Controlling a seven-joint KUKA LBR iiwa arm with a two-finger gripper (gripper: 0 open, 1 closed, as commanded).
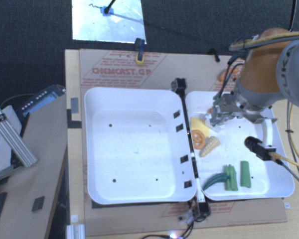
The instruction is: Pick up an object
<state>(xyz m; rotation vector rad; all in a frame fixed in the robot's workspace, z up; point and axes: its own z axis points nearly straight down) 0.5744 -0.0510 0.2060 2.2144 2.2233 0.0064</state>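
Note:
My gripper [218, 117] hangs low over the back left part of the right bin [276, 183], just right of a yellow block [199, 126]. An orange pretzel-like piece [198, 140] and a pale corn-shaped piece [210, 146] lie a little in front of it by the bin's left wall. Two green pieces [231, 177] [245, 174] lie near the front of the same bin. The arm's body hides the bin's back right corner.
The left bin [134, 148] stands beside the right one, with a black clip strip [187, 133] along their shared edge. A black cylindrical part with a yellow cable [259, 149] juts over the right bin. An orange object [223, 75] peeks out behind the arm.

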